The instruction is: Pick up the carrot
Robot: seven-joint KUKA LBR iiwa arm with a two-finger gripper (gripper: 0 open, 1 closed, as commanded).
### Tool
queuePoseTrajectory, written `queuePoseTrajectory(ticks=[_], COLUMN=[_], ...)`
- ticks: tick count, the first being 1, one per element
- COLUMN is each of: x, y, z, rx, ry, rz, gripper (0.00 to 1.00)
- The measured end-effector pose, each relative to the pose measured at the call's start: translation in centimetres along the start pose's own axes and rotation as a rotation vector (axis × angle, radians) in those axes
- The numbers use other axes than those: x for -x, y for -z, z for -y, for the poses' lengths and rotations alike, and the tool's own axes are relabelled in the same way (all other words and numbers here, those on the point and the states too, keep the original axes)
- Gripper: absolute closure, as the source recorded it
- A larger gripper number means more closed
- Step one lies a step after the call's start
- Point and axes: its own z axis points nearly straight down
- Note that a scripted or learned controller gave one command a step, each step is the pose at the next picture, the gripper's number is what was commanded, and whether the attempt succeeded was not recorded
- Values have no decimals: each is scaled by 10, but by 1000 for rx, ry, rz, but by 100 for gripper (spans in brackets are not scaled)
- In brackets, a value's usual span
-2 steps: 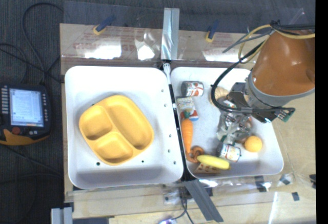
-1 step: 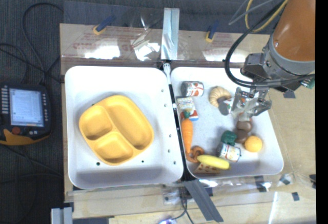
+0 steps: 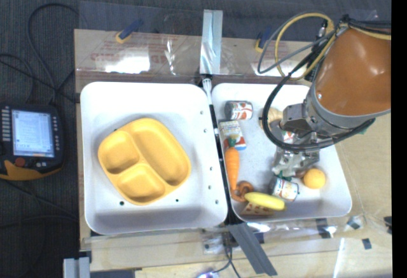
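Gripper (image 3: 294,165) hovering low in right bin (image 3: 331,203), finger state impossible to tell; well apart from carrot (image 3: 233,167) lying along left wall, likely awkward to reach.

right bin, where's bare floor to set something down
Bare floor lies between the carrot and the gripper, mid right bin. The near end is crowded: banana, small can, orange.

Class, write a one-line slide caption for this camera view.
Gripper hovers over the right bin, apart from the carrot by its left wall.
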Motion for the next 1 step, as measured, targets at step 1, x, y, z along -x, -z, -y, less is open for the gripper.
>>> queuePoseTrajectory(ticks=[1], x=[0], y=[1], z=[0], rx=[-1], ry=[0], rz=[0], gripper=[0])
